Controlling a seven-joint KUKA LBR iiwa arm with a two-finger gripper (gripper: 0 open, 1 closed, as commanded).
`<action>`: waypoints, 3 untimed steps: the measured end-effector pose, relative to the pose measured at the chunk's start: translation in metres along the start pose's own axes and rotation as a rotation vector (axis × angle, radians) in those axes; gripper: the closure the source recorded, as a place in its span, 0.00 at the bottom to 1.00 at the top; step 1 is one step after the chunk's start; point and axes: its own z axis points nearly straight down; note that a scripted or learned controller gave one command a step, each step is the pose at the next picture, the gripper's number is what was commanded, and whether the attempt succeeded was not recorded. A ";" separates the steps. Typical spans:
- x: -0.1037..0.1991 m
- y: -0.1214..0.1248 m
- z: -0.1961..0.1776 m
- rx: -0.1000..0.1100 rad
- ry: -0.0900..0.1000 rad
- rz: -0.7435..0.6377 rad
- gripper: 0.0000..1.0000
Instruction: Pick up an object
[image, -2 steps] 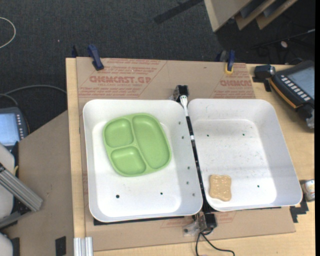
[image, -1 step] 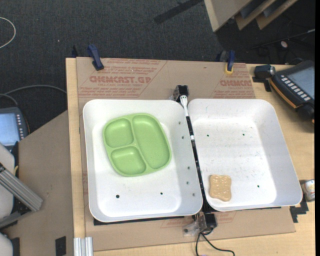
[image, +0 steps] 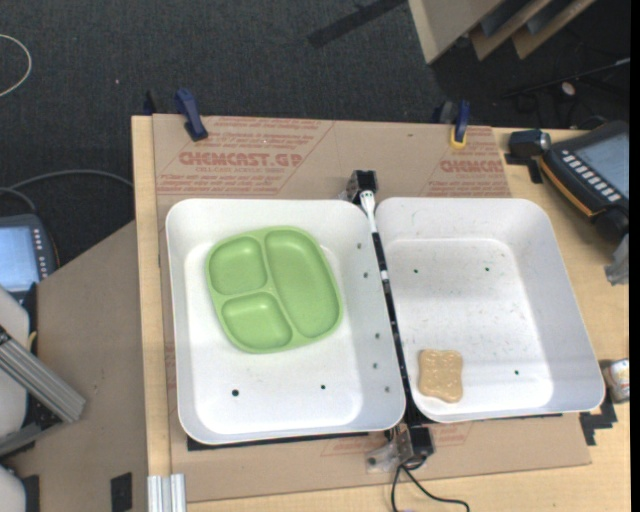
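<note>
Lower left of the right bin (image: 560, 300), near its front wall, lies a tan toast-like piece (image: 440, 375), flat. Left bin (image: 190, 330) holds a green divided plate (image: 274, 289), w/ three compartments, upper-left area. Can't tell my gripper's state.

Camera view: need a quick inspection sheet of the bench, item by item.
Surface: brown board printed CHEMCAST, bearing left bin and right bin side by side, touching along a black centre strip.
Job's things: green divided plate with three compartments, in the left bin's upper part; tan slice-like piece at the right bin's near-left corner.
Clutter: two clamps, blue clamp and yellow clamp, on the board's far edge.
Grippers: nothing seen.
Cables: black cable trailing off below the bins.
Surroundings: handheld pendant at right; dark carpet.
</note>
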 end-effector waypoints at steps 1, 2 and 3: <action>-0.019 0.001 -0.152 -0.032 -0.015 -0.002 1.00; 0.004 0.001 -0.020 0.000 0.000 -0.002 1.00; -0.010 0.012 -0.171 -0.032 -0.014 -0.003 1.00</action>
